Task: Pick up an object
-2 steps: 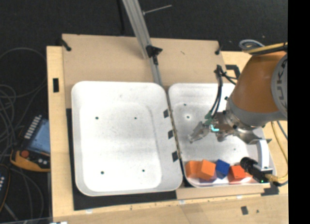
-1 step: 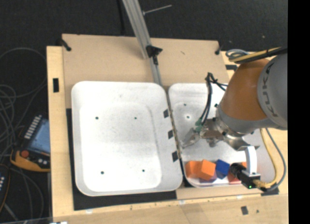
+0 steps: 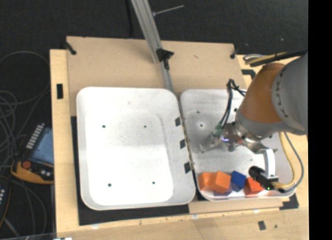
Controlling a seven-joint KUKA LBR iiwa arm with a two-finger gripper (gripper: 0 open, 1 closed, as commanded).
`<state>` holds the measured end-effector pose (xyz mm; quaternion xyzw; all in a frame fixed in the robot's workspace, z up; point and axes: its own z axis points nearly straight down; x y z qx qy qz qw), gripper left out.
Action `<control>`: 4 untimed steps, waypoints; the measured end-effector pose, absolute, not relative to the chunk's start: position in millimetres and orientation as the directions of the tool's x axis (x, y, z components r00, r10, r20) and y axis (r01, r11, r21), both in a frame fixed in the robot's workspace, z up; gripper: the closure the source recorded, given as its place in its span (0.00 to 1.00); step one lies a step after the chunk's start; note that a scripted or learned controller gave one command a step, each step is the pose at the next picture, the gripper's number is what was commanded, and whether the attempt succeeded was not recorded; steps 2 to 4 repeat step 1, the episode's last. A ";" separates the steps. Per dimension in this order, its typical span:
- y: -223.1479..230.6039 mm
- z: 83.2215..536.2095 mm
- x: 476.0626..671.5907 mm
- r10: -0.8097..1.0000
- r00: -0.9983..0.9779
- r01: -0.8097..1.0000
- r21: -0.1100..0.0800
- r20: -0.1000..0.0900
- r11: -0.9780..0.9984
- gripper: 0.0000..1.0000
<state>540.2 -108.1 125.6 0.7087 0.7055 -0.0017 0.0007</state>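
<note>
- Nearest the camera, along the right bin's (image 3: 205, 104) front wall, sit the candidates: orange block (image 3: 215, 181), blue block (image 3: 238, 180), smaller orange piece (image 3: 253, 186).
- They look rigid, light and flat-sided, so pinching opposite faces should hold.
- Gripper (image 3: 224, 140) hangs above bare floor behind them; whether it is spread or pressed together, I cannot tell.

Three small blocks lie along the six o'clock wall of the right bin (image 3: 207, 104). A large orange block (image 3: 214, 181) lies tilted, a blue block (image 3: 238, 180) touches it at its three o'clock, and a smaller orange block (image 3: 252, 186) follows further right.
</note>
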 end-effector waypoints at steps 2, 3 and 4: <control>-192.2 233.5 551.8 1.000 0.004 1.000 0.010 -0.008 -0.004 0.00; -192.2 233.5 551.8 1.000 0.004 1.000 0.010 -0.008 -0.004 0.00; -192.2 233.5 551.8 1.000 0.004 1.000 0.010 -0.008 -0.004 0.00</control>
